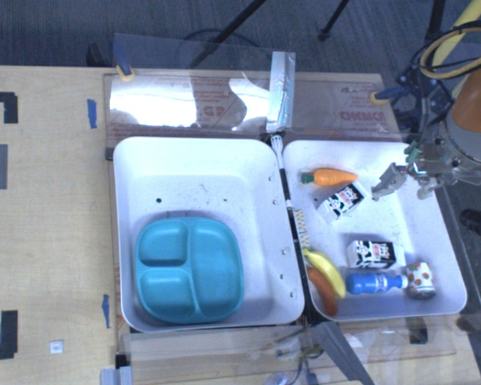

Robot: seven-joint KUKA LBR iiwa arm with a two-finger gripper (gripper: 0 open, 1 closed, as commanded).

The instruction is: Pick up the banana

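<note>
Down at the near edge of the right bin (449,239) you've got the banana (324,269), lying slanted along the bin's left wall, right in the near-left corner. It's pretty hemmed in: a reddish-orange thing (324,293) is tucked against its near side, and the blue bottle (374,282) lies on its side just beside the banana's lower end, white cap pointing right toward a small spotted object (421,277). So the wall is on one side and clutter on the other; the only free side looks like the far side, toward the bin's middle.

A black-and-white carton (372,253) sits just beyond the bottle. Another one (341,200) is tilted further back, with a carrot (333,177) right behind it near the far wall.

The hand (389,181) is over the far-right part of that bin, well apart from the banana, reaching in from the right with the arm's orange band (471,107) at the frame edge. It looks released, fingers apart with nothing between them, though it's small so not 100% sure. Bare white floor under it and through the bin's middle.

The left bin (144,163) just has a blue divided plate (189,269) in its near half, with open floor behind it. Both bins sit on the wooden bench (40,215).
</note>
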